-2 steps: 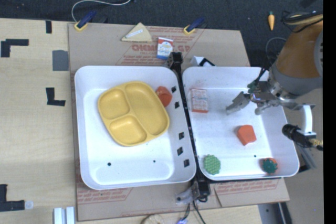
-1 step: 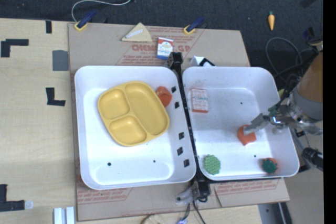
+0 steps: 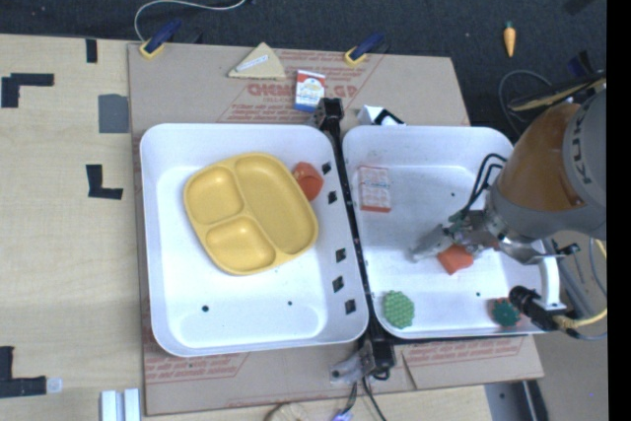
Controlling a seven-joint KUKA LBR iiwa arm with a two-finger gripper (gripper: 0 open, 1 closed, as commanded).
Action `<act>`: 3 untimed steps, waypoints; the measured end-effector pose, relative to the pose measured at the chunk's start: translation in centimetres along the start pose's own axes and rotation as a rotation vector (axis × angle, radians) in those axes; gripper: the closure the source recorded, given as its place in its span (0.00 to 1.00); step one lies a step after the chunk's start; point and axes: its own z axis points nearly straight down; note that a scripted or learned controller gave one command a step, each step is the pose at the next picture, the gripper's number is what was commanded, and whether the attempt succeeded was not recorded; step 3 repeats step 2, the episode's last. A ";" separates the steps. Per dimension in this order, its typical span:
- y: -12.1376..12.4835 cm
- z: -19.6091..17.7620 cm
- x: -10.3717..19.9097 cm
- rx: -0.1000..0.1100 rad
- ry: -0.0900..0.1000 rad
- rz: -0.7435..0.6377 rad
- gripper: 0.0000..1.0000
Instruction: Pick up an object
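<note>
In the right bin (image 3: 394,148), toward its front-right part, the tool (image 3: 446,246) sits low against a small orange-red block (image 3: 455,260), its grip state impossible to judge, so it should centre over the block before closing and lifting straight.

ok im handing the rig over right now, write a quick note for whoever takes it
Gripper: low inside the right bin, beside the orange block. Whether its fingers are open or shut cannot be told from this view, and no object is seen between them.
Right bin also holds a white card near its top left, a green round object at the bottom edge and a small teal object at bottom right.
Left bin: yellow divided plate with a small red-orange object at its upper right edge.
Done: nothing visibly lifted.
Left: grasp and raise an object; the orange block is nearest.
</note>
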 end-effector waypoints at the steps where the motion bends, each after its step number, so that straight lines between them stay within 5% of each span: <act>1: 0.1 -1.0 -0.1 -0.004 -0.004 0.000 1.00; 2: 6.5 -7.2 6.3 0.001 0.001 -0.002 1.00; 3: 6.5 -7.2 6.3 0.001 0.001 -0.002 1.00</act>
